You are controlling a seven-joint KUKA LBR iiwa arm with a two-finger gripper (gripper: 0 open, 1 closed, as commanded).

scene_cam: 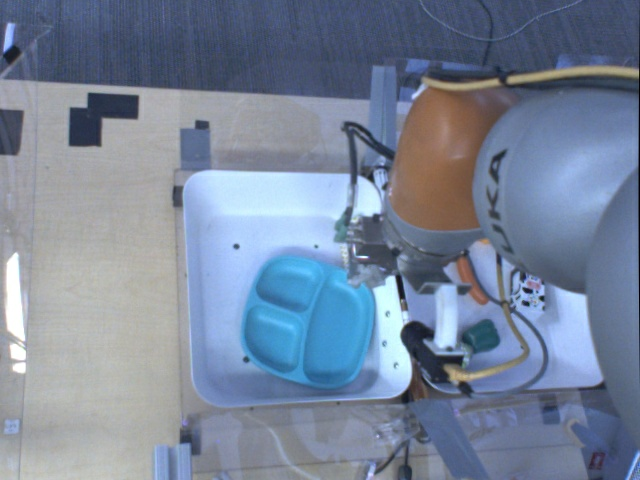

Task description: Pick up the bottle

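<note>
Nearest you, a sky-blue three-compartment plastic plate (308, 330) lies in the left shallow white bin (215, 268), towards its near right corner. To its right, in the right shallow white bin (565, 356), a small dark green object (481, 336) pokes out beneath the grey and orange arm (450, 158). Treat it as the likeliest bottle, though too much is hidden to be sure. A little farther, the pincer (356, 264) hangs over the plate's far right edge. You cannot tell how wide it stands or whether it has hold of anything. The step in hand looks like the approach. Your next move calls for carrying the pincer right, over the wall between the bins, and centring it above the green object before lowering.
</note>
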